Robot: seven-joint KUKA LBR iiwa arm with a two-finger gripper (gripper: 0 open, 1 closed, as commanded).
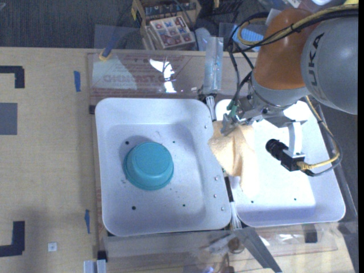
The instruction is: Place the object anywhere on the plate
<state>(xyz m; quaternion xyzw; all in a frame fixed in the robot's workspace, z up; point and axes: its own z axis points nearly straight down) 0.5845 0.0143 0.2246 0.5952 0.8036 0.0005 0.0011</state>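
Hanging from the clamped gripper (229, 120), one tan cloth (232, 148), one teal plate (149, 165), two white bins (114, 114).

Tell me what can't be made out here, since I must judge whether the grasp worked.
- Hand: the wrist above covers its fingers, so the grip on the cream cloth can't be confirmed.
- Cloth: its right part melts into glare in the right bin.
- Blue plate in the left bin: whether it is upright or upturned is unclear.
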